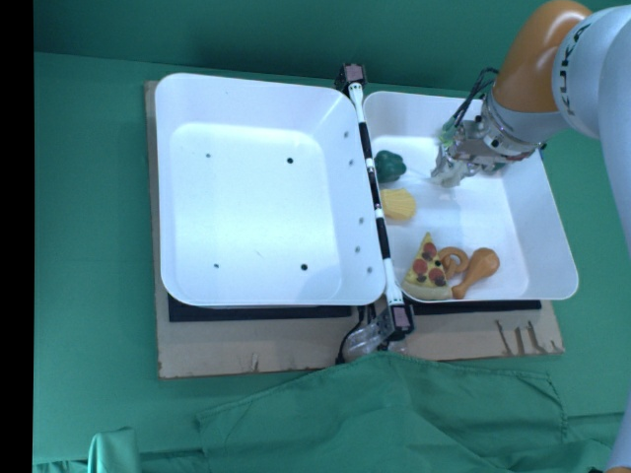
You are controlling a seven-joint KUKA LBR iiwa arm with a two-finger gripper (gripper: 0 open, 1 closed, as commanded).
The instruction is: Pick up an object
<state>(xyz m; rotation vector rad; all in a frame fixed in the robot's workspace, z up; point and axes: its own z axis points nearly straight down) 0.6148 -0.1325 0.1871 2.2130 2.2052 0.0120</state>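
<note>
**Gripper hovering in right bin, no object taken yet**

Arm is reaching in from the right, orange band up, with the gripper (455,168) hanging over the upper middle of the right bin (552,264). Whether the claw is open or closed, I cannot tell: the view is too coarse at the tip. Nothing is showing between the tips, so I'm judging no grasp so far.

Using the divider rail (373,190) between the 2 bins as landmark:
- green broccoli toy (388,166) is sitting just right of the rail, near its upper half, apart from the gripper.
- yellow ridged piece (398,205) is lying just below the broccoli, also close to the rail.
- pizza slice (426,269) is lying right of the rail's lower end, tip pointing up.
- pretzel (454,260) is touching or nearly touching the pizza's right edge.
- drumstick (476,268) is lying tilted further right of the rail, thick end up-right, beside the pretzel.

Why it's sitting like this, my read: all 5 toys are clustering on the rail side of the bin, so the wrist is angling down-left toward them. Broccoli is looking like the likeliest target, being nearest the tip.

Look of that target: dark green, lumpy, rounded, small, likely rigid plastic. The bumpy top is giving poor flat faces, so a slip is plausible.

Left bin (187,97) is holding no toys.
</note>
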